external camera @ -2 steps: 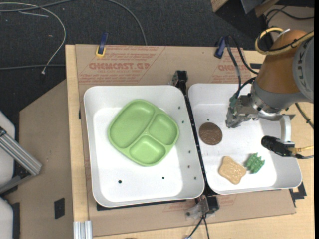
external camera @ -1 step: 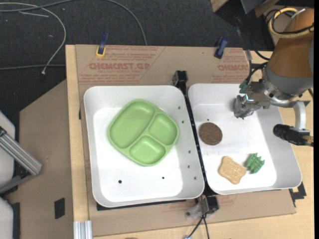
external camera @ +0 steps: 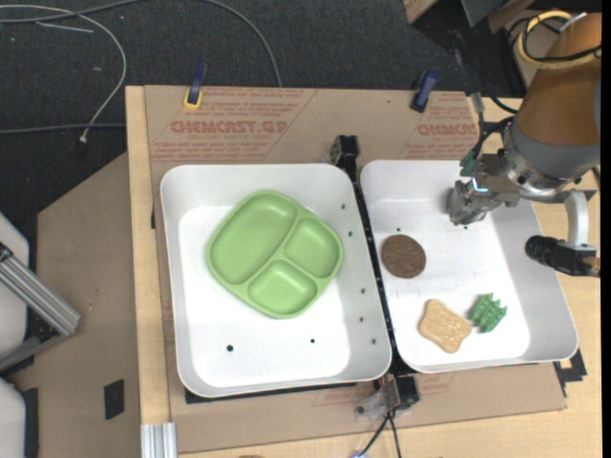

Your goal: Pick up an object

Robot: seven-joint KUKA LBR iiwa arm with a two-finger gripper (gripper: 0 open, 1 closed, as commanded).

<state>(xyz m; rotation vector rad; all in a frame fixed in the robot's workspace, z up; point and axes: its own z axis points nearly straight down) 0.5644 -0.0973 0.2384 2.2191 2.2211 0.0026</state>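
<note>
The gripper hovers above and right of the brown cookie, holding nothing; finger state unclear, likely lining up.

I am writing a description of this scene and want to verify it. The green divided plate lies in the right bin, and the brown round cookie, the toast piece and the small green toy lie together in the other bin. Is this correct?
Not quite. The camera view shows the green divided plate in the left bin, not the right. The brown round cookie, the toast piece and the small green toy lie together in the right bin.
</note>
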